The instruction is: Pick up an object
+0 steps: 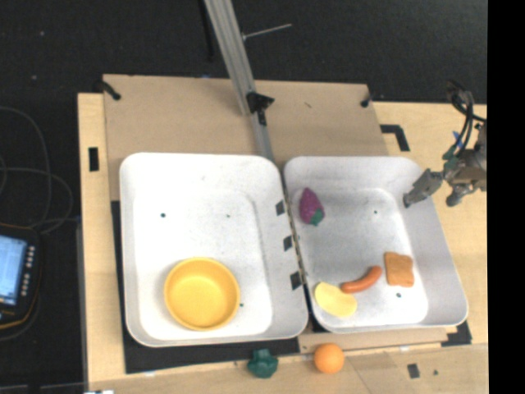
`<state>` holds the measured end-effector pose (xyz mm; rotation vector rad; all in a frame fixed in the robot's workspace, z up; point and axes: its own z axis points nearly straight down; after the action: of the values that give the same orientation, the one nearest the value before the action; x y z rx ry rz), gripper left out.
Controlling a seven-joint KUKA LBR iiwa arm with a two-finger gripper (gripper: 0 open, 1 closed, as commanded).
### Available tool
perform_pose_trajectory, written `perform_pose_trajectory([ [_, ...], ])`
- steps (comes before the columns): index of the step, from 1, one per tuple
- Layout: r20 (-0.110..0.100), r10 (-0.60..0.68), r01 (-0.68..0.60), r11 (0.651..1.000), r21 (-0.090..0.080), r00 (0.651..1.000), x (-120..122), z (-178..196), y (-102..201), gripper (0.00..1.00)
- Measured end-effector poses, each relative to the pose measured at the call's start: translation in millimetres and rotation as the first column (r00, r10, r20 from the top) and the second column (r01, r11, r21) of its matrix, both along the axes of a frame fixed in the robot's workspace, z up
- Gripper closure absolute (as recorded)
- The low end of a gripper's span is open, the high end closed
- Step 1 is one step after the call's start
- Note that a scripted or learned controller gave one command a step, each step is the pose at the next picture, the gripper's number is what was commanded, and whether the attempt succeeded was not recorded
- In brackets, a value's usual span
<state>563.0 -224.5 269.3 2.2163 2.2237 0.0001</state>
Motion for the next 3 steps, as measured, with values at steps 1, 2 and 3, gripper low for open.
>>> perform_pose_trajectory([
  [1, 0.000, 0.000, 0.000, 1.000, 0.000, 1.000, 0, 0, 0, 0.00],
  [2, -0.003, -0.003, 0.003, 1.000, 0.000, 1.000, 0, -41, 2, 0.00],
  [3, -0.006, -0.003, 0.003, 1.000, 0.001, 1.000, 2, -104, -2, 0.00],
])
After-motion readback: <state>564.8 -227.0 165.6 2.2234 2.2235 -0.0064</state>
